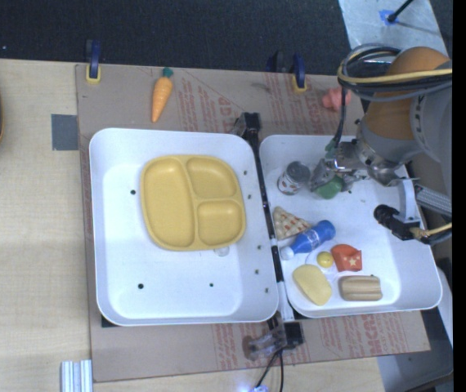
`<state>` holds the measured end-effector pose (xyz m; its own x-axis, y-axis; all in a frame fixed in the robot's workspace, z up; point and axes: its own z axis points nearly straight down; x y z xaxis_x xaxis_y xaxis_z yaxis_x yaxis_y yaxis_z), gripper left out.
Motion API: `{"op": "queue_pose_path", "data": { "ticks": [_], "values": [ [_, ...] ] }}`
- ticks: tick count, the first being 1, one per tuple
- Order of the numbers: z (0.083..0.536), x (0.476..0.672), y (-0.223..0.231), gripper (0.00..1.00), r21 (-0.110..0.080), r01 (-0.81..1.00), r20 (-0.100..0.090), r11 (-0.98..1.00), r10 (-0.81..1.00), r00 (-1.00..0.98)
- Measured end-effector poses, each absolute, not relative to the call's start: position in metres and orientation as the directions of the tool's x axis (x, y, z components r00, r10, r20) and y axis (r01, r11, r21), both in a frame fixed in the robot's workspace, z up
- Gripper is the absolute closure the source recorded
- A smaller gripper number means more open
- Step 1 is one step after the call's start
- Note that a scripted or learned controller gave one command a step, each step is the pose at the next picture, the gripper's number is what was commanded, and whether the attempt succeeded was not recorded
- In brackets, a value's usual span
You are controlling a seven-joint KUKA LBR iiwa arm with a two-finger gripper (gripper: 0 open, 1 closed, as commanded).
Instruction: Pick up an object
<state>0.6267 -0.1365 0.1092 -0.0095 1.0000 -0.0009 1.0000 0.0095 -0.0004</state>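
Nearest the camera, along the front of the right bin (429,288), lie a brown bread-like block (360,288) and a pale yellow lemon-shaped piece (312,284). Just behind these sit a small yellow ball (324,260) and a red box (347,257). Further back, a blue bottle (311,236) rests beside a pizza slice (288,219). The left bin (118,300) carries a yellow divided plate (192,201). At the back of the right bin, the gripper (333,172) is down over a green object (329,189), beside a grey can (295,176). The green piece appears to sit at the fingertips, but the claw's spread cannot be judged from this angle. A sound pick probably calls for centring on the green piece, clear of the can, before lifting straight up. Beyond the bins lies a toy carrot (160,95).
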Motion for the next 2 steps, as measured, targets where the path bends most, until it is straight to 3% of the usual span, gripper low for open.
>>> {"op": "queue_pose_path", "data": {
  "ticks": [1,2],
  "values": [
    [0.198,0.642,-0.074,1.0,0.006,1.0,0.001,0.01,1.0,-0.01],
    [0.222,0.595,-0.015,1.0,-0.006,1.0,0.002,0.01,1.0,-0.01]
  ]
}}
